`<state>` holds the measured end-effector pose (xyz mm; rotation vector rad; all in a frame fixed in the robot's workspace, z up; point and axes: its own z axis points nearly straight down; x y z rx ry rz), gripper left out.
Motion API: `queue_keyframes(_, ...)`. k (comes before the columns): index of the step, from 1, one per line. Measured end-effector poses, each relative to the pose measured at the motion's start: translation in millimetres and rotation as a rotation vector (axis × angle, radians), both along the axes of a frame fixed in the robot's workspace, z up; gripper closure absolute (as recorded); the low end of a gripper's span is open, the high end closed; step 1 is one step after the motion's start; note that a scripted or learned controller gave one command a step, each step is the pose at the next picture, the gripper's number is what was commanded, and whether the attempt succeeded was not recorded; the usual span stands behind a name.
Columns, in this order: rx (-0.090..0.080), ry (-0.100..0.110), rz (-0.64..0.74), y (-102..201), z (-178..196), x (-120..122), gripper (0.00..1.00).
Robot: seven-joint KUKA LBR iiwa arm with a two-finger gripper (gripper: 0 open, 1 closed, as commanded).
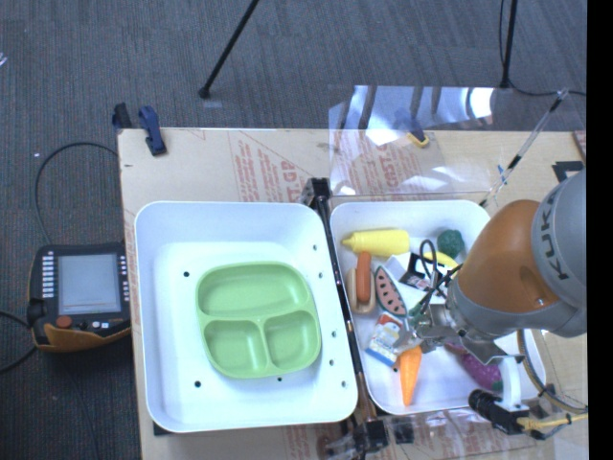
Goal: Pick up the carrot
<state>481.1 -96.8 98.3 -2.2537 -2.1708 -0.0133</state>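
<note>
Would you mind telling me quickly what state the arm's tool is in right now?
Tool: it sits in the right bin just above the carrot; whether it is open, shut or gripping anything cannot be told.

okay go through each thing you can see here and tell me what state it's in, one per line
carrot: lying in the right bin, tip toward the near edge, just below the gripper.
gripper: low over the right bin, above the carrot's top.
green tray: flat in the left bin, compartments bare.
mustard bottle: lying on its side.
watermelon slice: lying flat.
hot dog: lying lengthwise.
</note>
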Motion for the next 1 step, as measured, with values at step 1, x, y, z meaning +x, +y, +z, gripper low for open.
queue_keyframes(1,-0.014,0.011,-0.433,57.5,85.7,27.1,1.0)
